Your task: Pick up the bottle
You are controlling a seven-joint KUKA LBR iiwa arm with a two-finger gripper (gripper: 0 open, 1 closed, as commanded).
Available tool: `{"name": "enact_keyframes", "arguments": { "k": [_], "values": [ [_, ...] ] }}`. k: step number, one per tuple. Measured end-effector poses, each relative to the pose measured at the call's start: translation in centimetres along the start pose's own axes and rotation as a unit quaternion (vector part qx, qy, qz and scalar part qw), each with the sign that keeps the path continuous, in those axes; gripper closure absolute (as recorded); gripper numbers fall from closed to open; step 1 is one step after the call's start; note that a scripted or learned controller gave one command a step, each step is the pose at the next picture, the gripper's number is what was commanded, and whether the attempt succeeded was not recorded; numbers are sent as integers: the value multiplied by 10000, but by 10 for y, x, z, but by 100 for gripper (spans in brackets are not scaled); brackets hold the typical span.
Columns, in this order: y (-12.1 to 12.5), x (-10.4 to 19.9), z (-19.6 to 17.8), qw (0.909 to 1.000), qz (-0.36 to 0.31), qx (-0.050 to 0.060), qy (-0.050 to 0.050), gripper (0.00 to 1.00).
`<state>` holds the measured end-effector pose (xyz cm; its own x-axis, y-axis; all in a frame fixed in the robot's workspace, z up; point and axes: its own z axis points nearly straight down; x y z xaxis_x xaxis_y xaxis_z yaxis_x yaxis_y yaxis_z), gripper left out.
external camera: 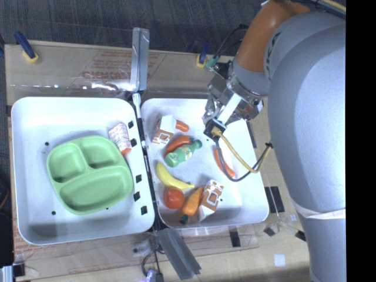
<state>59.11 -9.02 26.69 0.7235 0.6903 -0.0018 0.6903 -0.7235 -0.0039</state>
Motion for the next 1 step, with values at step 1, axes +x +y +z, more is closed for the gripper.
{"name": "enact_keyframes", "arguments": {
  "k": [1],
  "values": [
    [0,0,0,10000,-2,3,-3,0]
  ]
}}
